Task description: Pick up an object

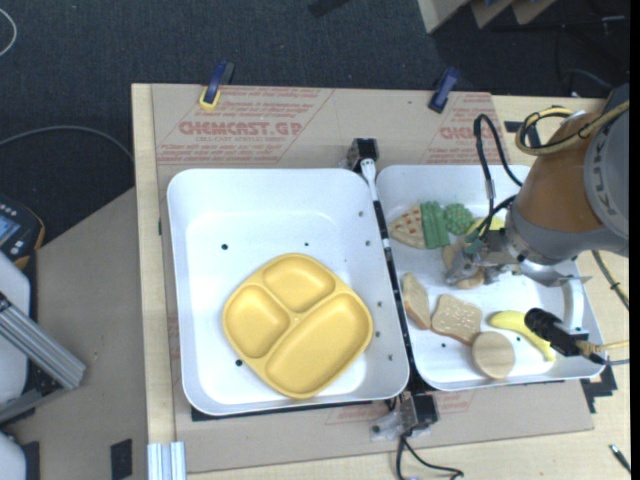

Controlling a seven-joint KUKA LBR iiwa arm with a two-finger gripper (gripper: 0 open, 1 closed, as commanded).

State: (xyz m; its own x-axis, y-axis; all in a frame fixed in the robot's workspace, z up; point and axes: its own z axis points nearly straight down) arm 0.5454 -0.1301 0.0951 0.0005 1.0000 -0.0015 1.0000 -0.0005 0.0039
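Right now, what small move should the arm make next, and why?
Probably a short straight descent: the gripper sits low in the right bin, over small items beside the green toy, with nothing visibly held. Its fingers are hard to read.

A robotics lab: two white bins (190,268) sit on a clamped, protective-paper-covered surface (300,118) over dark carpet (100,28), with loose cables (490,158) and aluminium framing (40,353) beside it.
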